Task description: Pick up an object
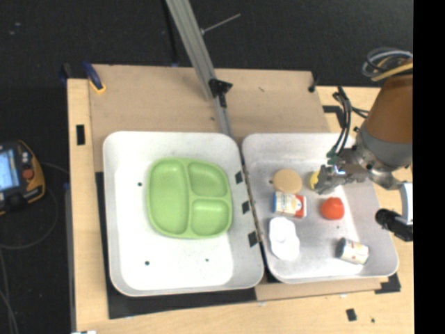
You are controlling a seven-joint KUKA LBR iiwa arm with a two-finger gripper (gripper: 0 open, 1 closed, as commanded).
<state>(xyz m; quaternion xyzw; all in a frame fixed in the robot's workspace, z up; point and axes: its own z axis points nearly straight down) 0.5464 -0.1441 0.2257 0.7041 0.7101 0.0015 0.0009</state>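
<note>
Camera view: the arm point(389, 127) reaches in from the right over the right bin point(306, 270), with the gripper point(327, 178) low near the bin's upper middle. Whether the gripper is released or clenched cannot be told; nothing is visibly held. Candidate objects all lie in the right bin: a tan disc point(287, 181) just left of the gripper, a red ball point(333, 208) just below it, a carton point(289, 204) beneath the disc, a white cup point(283, 235) lower left, and a small can point(353, 251) lower right. The nearest targets are the disc and the ball. Risk: these objects sit close together, so a descent between them may nudge one aside instead of enclosing it; the ball is likely to roll on contact, and the flat disc offers little height to pinch. The left bin point(125, 256) carries a green tray point(189, 198), well apart from the gripper. A metal rail point(195, 44) crosses the desk point(139, 103) above the bins and does not obstruct the approach.
</note>
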